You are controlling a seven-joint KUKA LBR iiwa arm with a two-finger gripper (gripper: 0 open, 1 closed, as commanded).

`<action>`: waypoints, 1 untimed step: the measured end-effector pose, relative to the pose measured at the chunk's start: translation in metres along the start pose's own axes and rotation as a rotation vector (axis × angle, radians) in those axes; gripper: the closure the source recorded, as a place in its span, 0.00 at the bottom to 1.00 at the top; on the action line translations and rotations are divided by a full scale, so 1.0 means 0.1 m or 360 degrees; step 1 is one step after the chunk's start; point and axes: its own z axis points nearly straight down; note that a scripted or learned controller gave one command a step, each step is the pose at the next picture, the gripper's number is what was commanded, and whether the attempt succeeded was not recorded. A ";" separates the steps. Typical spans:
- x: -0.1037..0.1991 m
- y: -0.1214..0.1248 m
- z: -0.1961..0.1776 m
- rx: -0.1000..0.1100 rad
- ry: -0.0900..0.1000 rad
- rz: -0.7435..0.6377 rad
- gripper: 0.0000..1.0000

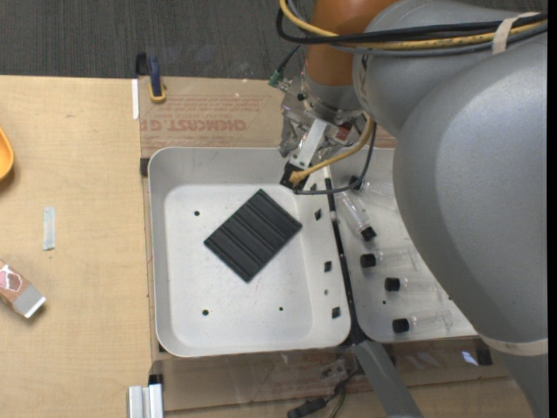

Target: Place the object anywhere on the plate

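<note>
Plate (253, 234): lay flat in left bin (174, 320) (black, ribbed).
Gripper (300, 171): hung over bin's back right corner.
Fingers: state could not be told.

The tabletop (70, 146) is light wood. Left of the left white bin (161, 259) lie a small grey strip (49, 229) and, nearer the tabletop's left edge, a red-and-white packet (17, 290). Behind the bin lies printed cardboard (209, 120).
</note>
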 end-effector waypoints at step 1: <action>0.40 -0.49 -0.15 0.0001 0.0000 -0.0070 1.00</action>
